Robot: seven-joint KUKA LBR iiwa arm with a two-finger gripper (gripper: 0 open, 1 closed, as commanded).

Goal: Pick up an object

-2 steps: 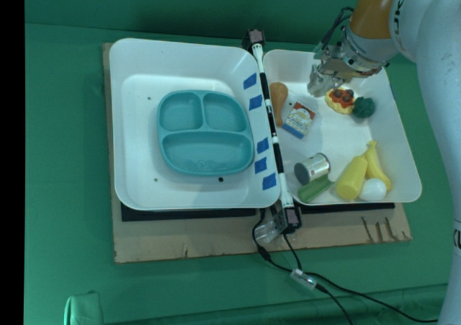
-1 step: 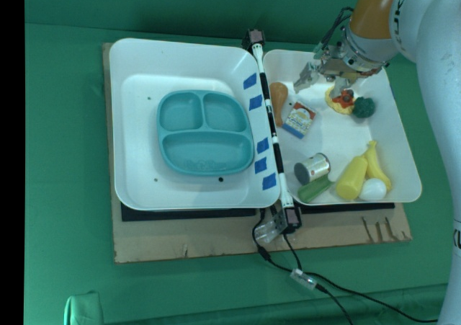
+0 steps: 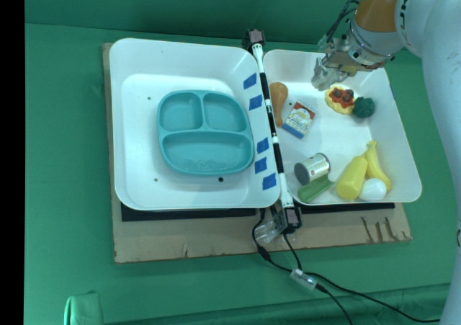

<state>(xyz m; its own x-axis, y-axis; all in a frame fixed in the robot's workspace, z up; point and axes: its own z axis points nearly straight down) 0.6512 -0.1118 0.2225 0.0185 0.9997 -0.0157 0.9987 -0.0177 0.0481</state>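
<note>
- Over the right bin (image 3: 403, 145), far edge: gripper (image 3: 322, 76) hangs w/ jaws pointing down; can't tell if jaws are spread or pressed together, nothing seen between them.
- Just beside the gripper, nearer the cam: pizza slice toy (image 3: 339, 98), touching a dark green broccoli (image 3: 364, 107) on its right.
- Left of those: brown drumstick (image 3: 278, 96) by the divider, small carton (image 3: 299, 118) next to it.
- Near edge of right bin: tin can (image 3: 311, 168) on its side, green cucumber (image 3: 314, 188) touching it, yellow bottle (image 3: 352, 176), banana (image 3: 375, 161), white egg (image 3: 373, 189), all bunched.
- Left bin (image 3: 137, 100): teal divided plate (image 3: 205, 132), well apart from the gripper.
- Divider rail (image 3: 270, 129) w/ blue tape tabs between bins.
- Cardboard sheet (image 3: 187, 241) under bins on green worktop (image 3: 65, 172); cables (image 3: 317, 287) trail off front.
</note>
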